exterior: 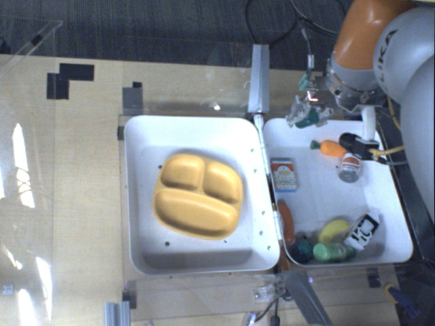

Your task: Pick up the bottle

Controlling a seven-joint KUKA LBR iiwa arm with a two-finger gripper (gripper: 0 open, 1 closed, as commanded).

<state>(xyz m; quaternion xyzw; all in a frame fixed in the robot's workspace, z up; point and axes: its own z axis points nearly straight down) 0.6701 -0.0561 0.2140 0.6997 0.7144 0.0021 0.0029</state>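
Crowding the right white bin (401, 212) are a small red-and-blue card box (283, 174), an orange carrot-shaped toy (332, 149), a small silver can (349, 168), a brown sausage-shaped toy (286, 221), a yellow lemon-shaped toy (333, 229) and a black-and-white box (362, 231). The green plastic bottle (328, 252) lies on its side at the bin's near edge, touching the lemon and a dark green lump. The gripper (307, 113) hangs over the far left corner, well apart from the bottle; its grip cannot be told. The left white bin (139, 202) holds a yellow divided tray (198, 194) on the pale wooden bench (61, 202).
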